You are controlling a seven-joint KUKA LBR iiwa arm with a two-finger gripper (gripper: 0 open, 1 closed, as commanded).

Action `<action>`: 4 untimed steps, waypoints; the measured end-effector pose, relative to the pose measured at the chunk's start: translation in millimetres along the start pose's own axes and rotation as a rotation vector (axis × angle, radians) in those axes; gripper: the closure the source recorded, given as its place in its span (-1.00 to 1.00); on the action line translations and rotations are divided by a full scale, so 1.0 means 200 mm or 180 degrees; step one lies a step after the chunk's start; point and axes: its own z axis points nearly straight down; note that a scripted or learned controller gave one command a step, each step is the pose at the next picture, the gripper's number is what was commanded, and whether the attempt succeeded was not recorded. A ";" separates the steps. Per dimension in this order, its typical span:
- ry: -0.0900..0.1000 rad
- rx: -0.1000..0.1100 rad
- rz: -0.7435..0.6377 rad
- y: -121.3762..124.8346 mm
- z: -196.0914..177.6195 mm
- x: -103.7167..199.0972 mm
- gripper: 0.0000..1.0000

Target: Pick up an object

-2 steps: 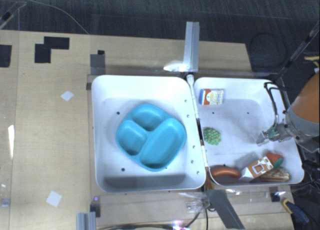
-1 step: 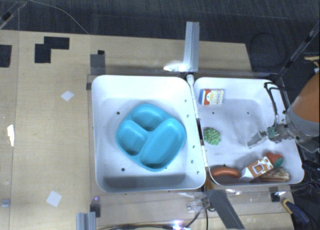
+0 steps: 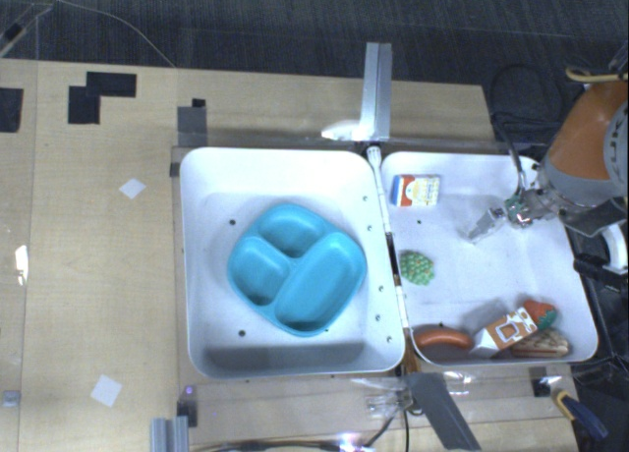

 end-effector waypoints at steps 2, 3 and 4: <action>0.0001 -0.0002 -0.1683 -0.30 -0.37 0.30 -1.00; -0.0013 -0.0019 -0.1572 -0.54 -0.02 0.22 -1.00; -0.0038 -0.0043 -0.1561 -0.53 -0.08 0.22 1.00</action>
